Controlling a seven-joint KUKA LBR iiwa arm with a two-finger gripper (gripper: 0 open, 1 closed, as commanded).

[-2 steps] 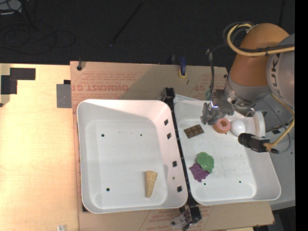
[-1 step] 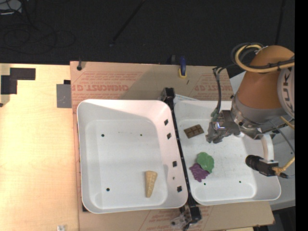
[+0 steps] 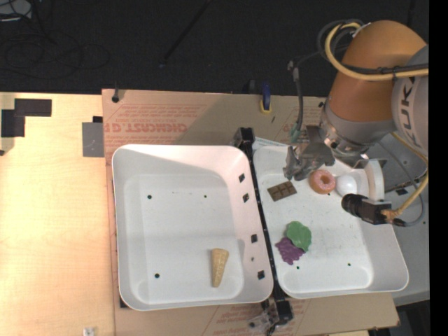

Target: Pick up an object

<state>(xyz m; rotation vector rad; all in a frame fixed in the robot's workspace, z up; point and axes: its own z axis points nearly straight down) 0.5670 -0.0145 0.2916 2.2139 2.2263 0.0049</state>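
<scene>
Two white bins: the left bin holds one cone; the right bin holds a chocolate bar, donut, white ball, and green and purple pieces. Both rest on cardboard over a pale wooden bench, dark floor behind. Gripper hovers at right bin's upper left; its jaw state is unclear.

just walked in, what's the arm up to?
The gripper is at the back of the right bin, above the brown chocolate piece and left of the pink donut; nothing visibly held. A green item and a purple one lie nearer the front. An ice cream cone lies in the left bin.
</scene>
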